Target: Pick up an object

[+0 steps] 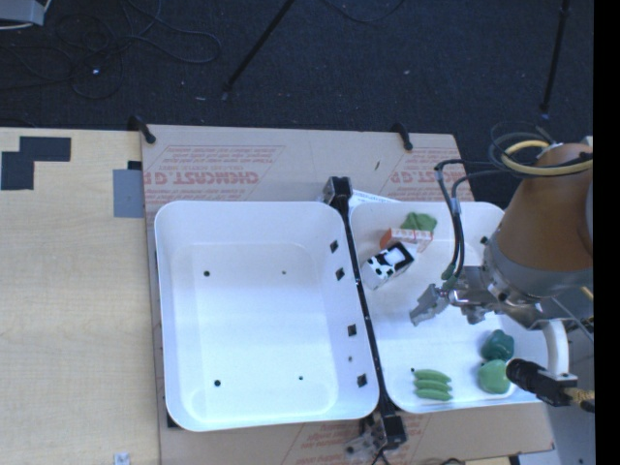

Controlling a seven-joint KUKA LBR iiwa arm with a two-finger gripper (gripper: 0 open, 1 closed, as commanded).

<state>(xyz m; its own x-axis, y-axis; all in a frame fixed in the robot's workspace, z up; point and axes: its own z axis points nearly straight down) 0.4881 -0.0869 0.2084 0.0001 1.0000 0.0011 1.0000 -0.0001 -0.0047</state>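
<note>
The grey arm (542, 231) reaches in from the right, its orange band sitting well up and to the right of the fingers, with the darker wrist housing between the two. The gripper (428, 305) points left and slightly down from the wrist. A black cable loops over the arm and runs down just behind the gripper.
</note>
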